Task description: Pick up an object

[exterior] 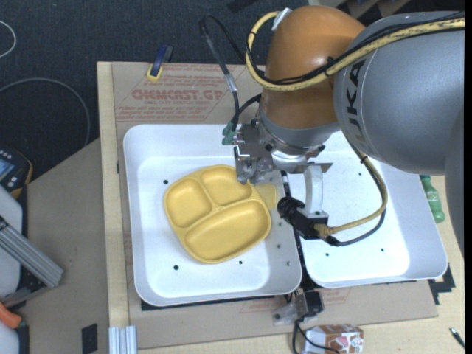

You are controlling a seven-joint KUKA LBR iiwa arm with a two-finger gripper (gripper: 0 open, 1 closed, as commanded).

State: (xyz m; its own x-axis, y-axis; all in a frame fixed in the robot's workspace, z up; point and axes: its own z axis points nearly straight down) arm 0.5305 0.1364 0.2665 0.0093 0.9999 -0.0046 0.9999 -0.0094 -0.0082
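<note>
A yellow divided plate (215,212) with three compartments lies in the left white bin (147,161), tilted a little toward the bin's right wall. The arm's orange and grey wrist hangs over the seam between the two bins. My gripper (251,171) is down at the plate's upper right rim, just touching or nearly touching it. The wrist body above hides most of the fingers.
The right white bin (391,249) lies under the arm, with a black and yellow cable looping across it. A green object (434,198) sits at that bin's far right edge. A blue and yellow clip (158,63) rests on the cardboard behind the bins.
</note>
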